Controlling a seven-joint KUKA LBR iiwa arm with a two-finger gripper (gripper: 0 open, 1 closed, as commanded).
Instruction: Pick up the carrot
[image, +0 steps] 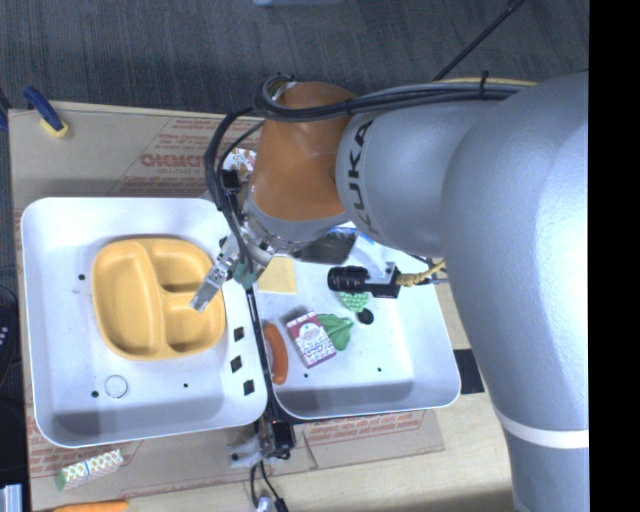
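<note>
Reaching in from the right, my grey arm with its orange wrist band (300, 150) hangs over the divide between the two shallow white bins. My two-finger gripper (212, 288) sits over the right edge of the yellow compartmented plastic tray (135, 300) in the left bin (50, 300); whether it is spread or pressed together I cannot tell. The slim orange carrot (277, 352) lies untouched in the right bin (420, 370), against its left wall, just beside a small red carton (312, 340)
</note>
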